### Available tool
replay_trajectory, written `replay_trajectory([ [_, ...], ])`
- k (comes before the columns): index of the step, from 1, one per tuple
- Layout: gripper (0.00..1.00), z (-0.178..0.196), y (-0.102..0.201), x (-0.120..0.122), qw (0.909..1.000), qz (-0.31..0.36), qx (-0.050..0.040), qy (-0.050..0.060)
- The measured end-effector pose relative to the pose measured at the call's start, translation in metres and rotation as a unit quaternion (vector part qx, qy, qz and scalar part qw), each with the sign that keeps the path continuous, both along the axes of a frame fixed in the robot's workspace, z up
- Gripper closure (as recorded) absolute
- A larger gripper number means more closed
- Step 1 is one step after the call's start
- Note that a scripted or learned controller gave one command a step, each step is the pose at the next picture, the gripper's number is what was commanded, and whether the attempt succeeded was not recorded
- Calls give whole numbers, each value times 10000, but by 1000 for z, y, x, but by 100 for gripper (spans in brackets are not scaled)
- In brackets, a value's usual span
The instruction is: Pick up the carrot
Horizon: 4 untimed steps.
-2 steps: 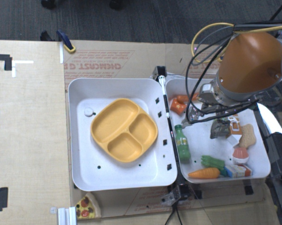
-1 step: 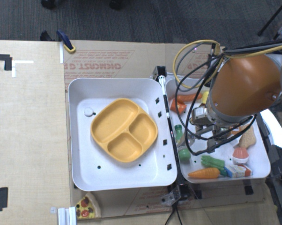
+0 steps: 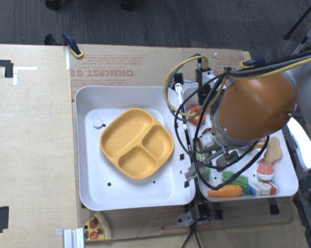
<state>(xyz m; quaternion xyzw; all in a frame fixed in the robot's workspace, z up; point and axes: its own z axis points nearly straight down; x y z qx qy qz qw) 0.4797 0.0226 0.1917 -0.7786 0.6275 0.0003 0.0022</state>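
The carrot [image 3: 226, 191] is lying free by the right bin's [image 3: 290, 186] front wall; the end effector's state cannot be told.

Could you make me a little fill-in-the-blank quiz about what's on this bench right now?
1. The yellow plate lies in the ____ bin.
2. The carrot lies near the front edge of the ____ bin.
3. The plate is divided into ____ compartments.
4. The band above the arm's wrist is ____.

Missing words: left; right; three; orange
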Motion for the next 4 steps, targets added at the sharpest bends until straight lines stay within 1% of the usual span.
replay_trajectory([
  [1, 100, 9, 1, 2, 10000, -39, 23, -10],
  [2, 100, -1, 58, -2, 10000, 87, 2, 17],
  [3, 100, 19, 85, -1, 9536, -3011, 3, 12],
  [4, 100, 0, 22, 1, 9311, -3647, 5, -1],
])
